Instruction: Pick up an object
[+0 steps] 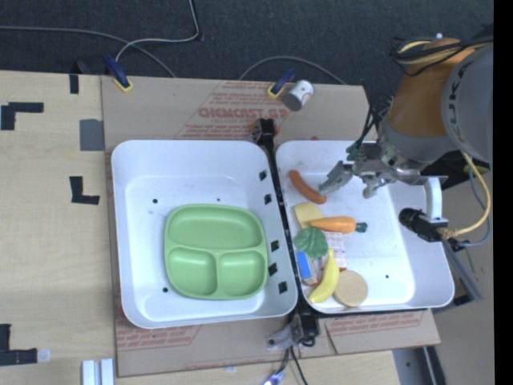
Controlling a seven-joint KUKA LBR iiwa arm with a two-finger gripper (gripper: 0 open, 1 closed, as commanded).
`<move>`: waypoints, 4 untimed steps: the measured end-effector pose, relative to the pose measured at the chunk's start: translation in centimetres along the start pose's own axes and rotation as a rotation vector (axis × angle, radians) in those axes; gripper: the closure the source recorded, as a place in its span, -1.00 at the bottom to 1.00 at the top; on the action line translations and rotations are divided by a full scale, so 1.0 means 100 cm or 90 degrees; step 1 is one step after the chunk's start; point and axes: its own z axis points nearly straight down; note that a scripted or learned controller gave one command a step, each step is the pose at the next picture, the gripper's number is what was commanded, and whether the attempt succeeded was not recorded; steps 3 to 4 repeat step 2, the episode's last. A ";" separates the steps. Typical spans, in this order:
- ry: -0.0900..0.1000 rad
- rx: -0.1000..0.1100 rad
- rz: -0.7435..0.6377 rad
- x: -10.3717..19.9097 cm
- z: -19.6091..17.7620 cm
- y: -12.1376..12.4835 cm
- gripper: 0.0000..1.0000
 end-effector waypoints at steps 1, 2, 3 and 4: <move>0.000 -0.003 0.000 0.013 0.108 0.015 -1.00; -0.001 -0.003 -0.001 0.012 0.099 0.015 1.00; -0.001 -0.003 -0.001 0.012 0.099 0.015 1.00; -0.001 -0.003 -0.001 0.012 0.099 0.015 1.00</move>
